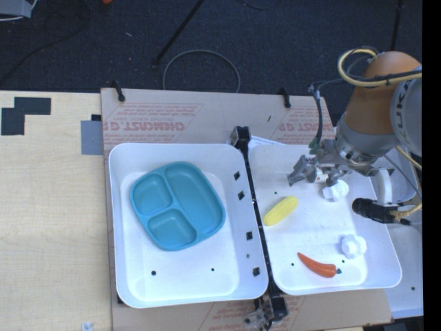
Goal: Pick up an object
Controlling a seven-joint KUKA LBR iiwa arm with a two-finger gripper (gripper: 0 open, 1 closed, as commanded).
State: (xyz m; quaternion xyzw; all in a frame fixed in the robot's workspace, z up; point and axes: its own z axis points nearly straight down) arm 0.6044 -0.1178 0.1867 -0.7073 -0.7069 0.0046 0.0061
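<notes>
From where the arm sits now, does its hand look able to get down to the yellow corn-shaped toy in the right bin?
Probably yes. The yellow corn-shaped toy lies alone on the bare floor of the right white bin, just below and left of the hand, with nothing on top of it or between them.

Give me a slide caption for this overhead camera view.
Claw above the right bin, near yellow corn; blue plate in left bin.
</notes>
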